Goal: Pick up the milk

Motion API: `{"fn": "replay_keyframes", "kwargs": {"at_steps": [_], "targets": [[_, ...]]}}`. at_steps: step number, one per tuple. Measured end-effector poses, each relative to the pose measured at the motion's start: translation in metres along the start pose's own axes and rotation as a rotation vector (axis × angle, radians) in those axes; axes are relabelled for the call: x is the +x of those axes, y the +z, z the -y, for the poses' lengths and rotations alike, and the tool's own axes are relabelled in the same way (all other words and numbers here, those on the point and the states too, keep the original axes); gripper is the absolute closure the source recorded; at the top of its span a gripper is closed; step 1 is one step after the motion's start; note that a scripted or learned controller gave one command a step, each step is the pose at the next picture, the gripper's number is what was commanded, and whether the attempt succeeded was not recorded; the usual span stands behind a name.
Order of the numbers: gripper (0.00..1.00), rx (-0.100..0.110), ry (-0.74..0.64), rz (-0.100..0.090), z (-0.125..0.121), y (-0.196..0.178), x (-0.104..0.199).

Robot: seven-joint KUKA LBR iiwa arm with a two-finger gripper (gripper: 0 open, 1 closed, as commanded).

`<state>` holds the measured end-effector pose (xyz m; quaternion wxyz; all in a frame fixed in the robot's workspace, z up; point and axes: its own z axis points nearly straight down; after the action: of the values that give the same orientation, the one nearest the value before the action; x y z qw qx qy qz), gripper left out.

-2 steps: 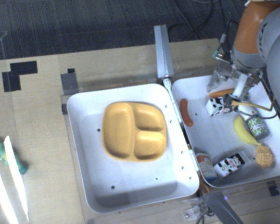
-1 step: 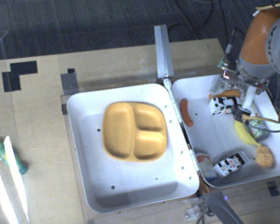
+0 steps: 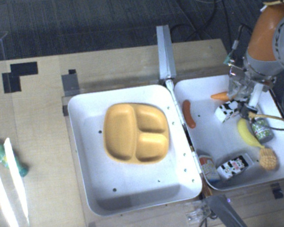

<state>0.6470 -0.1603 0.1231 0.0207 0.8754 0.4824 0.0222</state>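
A pale wooden bench (image 3: 51, 215) fills the view under a dark carpeted floor strip at the top, and it bears two shallow white bins set side by side with a metal rail between them. The milk (image 3: 235, 166), a small carton with black cow patches lying on its side, rests near the front wall of the right bin (image 3: 215, 136), at about six o'clock of that bin's floor. Just at its nine o'clock a small can (image 3: 207, 166) lies in the front left corner, and at its three o'clock a waffle-textured tan piece (image 3: 268, 158) sits close by. Toward one o'clock from the milk lie a yellow banana (image 3: 248, 133) and, touching it on the right, a small dark green jar (image 3: 261, 130). Farther up, at twelve o'clock, a second cow-patterned carton (image 3: 228, 110) lies directly beneath the gripper (image 3: 242, 95), with an orange carrot (image 3: 219, 96) just beside it at eleven o'clock. The gripper hangs low over that upper carton, well apart from the milk at the front; whether its pincer is spread or closed cannot be told from this angle. A red sausage (image 3: 188, 114) lies along the bin's left wall at nine o'clock. The left bin (image 3: 98, 192) holds a yellow divided tray (image 3: 136, 132) near its centre. Out on the bench at nine o'clock sits a green object (image 3: 1, 155).
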Motion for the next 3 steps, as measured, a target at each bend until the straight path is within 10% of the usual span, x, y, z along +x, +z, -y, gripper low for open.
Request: {"fn": "replay_keyframes", "kwargs": {"at_steps": [1,3], "targets": [[0.00,0.002,0.000,0.001,0.001,0.001,0.000],[0.00,0.051,0.027,0.015,-0.001,0.035,-0.024]]}}
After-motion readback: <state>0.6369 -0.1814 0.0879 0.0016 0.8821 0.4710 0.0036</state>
